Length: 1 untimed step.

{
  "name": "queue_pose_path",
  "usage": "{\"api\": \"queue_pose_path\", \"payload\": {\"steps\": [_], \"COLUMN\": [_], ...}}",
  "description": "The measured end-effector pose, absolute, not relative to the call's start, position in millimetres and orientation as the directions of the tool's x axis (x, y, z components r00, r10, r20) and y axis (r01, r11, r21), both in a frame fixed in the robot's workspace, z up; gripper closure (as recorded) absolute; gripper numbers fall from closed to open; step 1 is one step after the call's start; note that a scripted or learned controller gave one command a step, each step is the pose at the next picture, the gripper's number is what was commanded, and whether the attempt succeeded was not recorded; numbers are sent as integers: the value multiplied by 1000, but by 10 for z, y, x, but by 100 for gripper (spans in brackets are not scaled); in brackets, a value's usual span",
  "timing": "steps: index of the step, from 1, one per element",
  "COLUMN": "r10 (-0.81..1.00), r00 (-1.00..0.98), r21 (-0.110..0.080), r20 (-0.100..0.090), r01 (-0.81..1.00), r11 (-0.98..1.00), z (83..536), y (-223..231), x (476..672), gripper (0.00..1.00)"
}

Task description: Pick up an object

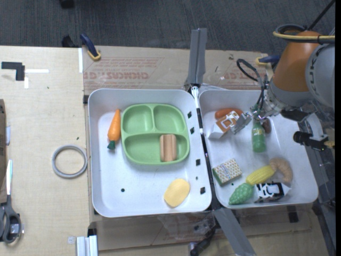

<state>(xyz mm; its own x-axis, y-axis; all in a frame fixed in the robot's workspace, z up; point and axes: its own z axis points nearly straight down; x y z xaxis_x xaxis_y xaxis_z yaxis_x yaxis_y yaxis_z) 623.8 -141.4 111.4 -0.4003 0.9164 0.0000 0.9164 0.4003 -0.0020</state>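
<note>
Grey KUKA arm with orange band reaches in over the far right corner of the right shallow white bin. Left shallow white bin carries a green three-compartment plastic plate at centre, with a tan cylindrical block in its near compartment; an orange toy carrot lies beside the plate's left edge and a pale yellow rounded piece sits toward the near right corner. Gripper hangs low in the right bin's far half, just above a green bottle-shaped toy; finger spread: cannot tell. Yellow toy corn cob lies near the bin's near edge.
</note>
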Motion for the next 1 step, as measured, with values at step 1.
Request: {"api": "queue_pose_path", "payload": {"steps": [1], "r10": [840], "r00": [-542], "r21": [-13], "r20": [7], "r01": [840], "r11": [542], "z": [916], "y": [-1533], "x": [6560], "gripper": [0]}}
